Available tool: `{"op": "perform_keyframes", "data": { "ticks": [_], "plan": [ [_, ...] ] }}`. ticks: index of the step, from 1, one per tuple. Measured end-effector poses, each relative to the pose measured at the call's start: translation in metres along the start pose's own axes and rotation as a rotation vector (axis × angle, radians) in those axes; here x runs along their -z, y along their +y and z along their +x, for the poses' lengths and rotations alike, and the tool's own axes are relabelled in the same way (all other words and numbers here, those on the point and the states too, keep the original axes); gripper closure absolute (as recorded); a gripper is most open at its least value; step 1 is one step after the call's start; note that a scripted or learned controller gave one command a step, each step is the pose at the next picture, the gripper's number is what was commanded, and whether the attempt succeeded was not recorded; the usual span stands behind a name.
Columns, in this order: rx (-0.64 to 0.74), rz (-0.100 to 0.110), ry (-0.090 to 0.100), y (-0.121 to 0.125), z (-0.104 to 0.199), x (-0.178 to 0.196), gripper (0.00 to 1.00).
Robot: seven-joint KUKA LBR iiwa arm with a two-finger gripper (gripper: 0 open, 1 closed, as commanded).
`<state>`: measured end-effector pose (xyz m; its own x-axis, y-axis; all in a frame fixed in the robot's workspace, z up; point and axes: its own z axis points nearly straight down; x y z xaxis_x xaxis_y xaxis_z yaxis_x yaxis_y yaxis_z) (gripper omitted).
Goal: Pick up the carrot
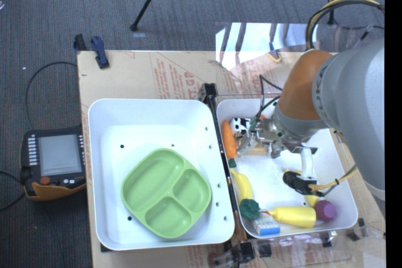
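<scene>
The carrot [229, 139] is a short orange stick lying lengthwise against the left wall of the right bin [349, 198]. My gripper [254, 139] sits low in that bin, just to the right of the carrot and close to it. The grey arm with its orange band [306, 95] hides much of the gripper from above. Nothing can be made out in its grasp.
A green divided plate [166, 192] lies in the left bin [107, 135]. The right bin also holds a banana [242, 184], a green broccoli piece [249, 207], a yellow bottle [293, 216], a purple item [325, 210] and a black-and-white toy [238, 125]. A teach pendant [54, 161] rests left of the bench.
</scene>
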<state>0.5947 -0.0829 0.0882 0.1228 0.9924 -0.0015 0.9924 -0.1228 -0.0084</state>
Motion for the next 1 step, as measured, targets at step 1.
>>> {"op": "perform_keyframes", "data": {
  "ticks": [1],
  "plan": [
    [-0.067,0.02,-0.003,0.0445,0.0037,-0.0033,0.0]
  ]
}}
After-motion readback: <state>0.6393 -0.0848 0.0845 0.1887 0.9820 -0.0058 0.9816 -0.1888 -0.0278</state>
